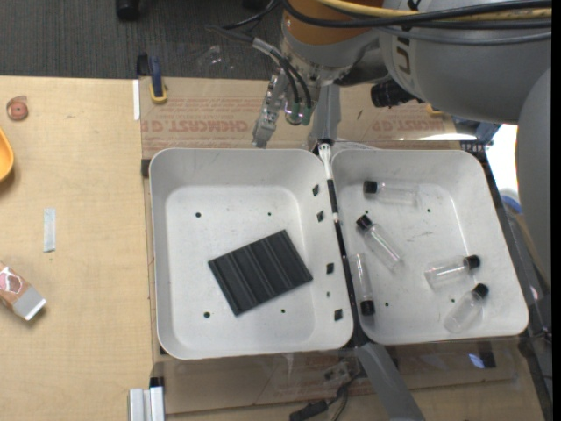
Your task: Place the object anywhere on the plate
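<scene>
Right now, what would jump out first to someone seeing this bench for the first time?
The big grey arm looms over the top right, its gripper hanging above the bins' far edge. A dark ridged plate lies tilted in the left bin. Several clear vials with black caps lie scattered in the right bin.

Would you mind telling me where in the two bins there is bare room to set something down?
The left bin has bare floor all around the dark ribbed plate, widest between the plate and the far wall. The right bin is crowded: five clear vials are scattered across it, leaving narrow gaps.
</scene>
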Robot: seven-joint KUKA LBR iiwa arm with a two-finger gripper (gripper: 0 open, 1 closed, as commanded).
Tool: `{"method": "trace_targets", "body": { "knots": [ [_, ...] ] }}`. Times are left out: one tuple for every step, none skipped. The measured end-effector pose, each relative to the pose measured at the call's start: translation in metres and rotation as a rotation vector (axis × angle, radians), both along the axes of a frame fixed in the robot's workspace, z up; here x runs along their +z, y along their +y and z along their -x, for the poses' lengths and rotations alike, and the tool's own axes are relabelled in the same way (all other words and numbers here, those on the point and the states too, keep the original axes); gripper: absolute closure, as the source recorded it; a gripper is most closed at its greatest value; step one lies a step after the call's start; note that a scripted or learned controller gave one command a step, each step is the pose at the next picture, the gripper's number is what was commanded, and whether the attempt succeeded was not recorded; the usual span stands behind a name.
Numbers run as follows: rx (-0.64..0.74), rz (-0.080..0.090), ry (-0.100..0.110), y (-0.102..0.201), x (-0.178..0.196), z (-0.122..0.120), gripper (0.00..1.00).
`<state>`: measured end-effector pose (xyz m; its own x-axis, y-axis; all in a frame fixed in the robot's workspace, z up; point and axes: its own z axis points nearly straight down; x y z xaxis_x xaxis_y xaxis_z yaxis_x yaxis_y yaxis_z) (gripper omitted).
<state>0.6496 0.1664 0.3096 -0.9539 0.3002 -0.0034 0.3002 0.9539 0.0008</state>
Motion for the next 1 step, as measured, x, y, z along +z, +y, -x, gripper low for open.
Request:
{"method": "trace_targets", "body": {
  "knots": [
    [0.194,-0.001,-0.001,0.0606,0.0276,-0.0016,1.0]
  ]
}}
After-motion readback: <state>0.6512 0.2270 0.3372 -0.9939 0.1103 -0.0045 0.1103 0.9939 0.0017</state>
